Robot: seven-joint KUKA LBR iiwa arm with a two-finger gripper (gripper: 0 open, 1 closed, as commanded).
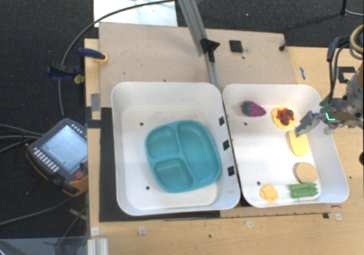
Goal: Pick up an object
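The right bin (335, 163) holds several toy foods: a purple grape bunch (253, 109), a yellow and red piece (283, 116), a pale yellow oblong piece (298, 144), a tan round piece (306, 172), a green bean bundle (304, 190) and a small yellow piece (268, 193). My gripper (305, 125) hangs over the right side of this bin, just above the pale yellow piece and right of the yellow and red piece. I see nothing held in it.
A teal divided plate (183, 155) lies in the left bin (128, 134). A slanted grey pole (193, 15) crosses the back of the bench. A pendant (60, 154) lies off the bench at the left.
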